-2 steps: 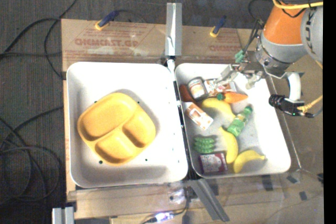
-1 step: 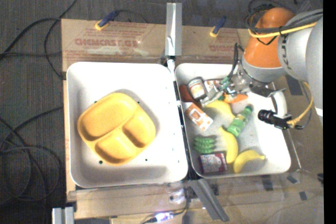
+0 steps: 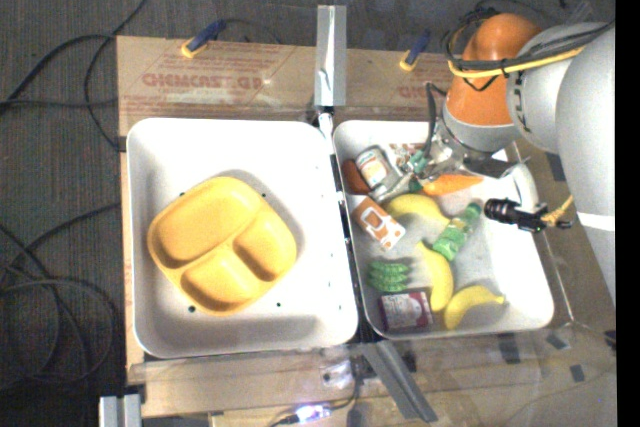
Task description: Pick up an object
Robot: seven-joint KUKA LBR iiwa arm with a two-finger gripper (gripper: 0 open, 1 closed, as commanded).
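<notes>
The right bin (image 3: 522,277) holds several objects: a small can (image 3: 372,167), an orange-and-white carton (image 3: 380,223), a yellow banana (image 3: 414,207), a green bottle (image 3: 452,237), green pea pods (image 3: 390,275), a maroon packet (image 3: 405,310) and another banana (image 3: 472,303). An orange carrot-like piece (image 3: 456,183) lies at the bin's back. My gripper (image 3: 425,165) is low in the back of this bin, between the can and the orange piece. The wrist blocks the view of its tips.
The left bin (image 3: 150,147) holds a yellow divided tray (image 3: 225,243). A metal post (image 3: 331,55) stands behind the seam between the bins. The arm's bulk (image 3: 580,115) and a black connector (image 3: 508,211) hang over the right bin's right side.
</notes>
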